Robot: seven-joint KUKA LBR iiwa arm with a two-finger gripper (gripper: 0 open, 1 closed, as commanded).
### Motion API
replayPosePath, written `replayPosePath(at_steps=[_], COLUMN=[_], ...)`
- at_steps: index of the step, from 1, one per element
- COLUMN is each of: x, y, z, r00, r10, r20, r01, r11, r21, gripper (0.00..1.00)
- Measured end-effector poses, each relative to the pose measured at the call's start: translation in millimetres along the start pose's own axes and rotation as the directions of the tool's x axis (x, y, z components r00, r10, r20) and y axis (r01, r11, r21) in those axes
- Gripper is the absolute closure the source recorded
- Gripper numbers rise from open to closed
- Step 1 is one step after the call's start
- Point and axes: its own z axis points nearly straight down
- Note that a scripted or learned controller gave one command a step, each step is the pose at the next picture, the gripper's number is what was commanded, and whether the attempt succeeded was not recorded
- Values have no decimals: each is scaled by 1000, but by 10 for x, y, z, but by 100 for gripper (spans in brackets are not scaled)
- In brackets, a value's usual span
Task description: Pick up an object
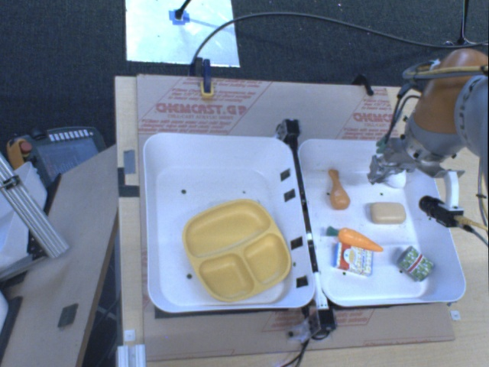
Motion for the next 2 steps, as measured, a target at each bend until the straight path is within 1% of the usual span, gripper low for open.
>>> replayPosePath(at_steps=[1,2], x=[-46,-51], y=[39,59], z=[-648,-1165], r00=[1000,1000], r10=[-1,-2], r20=[1,1], r01=[1,2], r11=[1000,1000], r21=[-5,-4], gripper=[100,100])
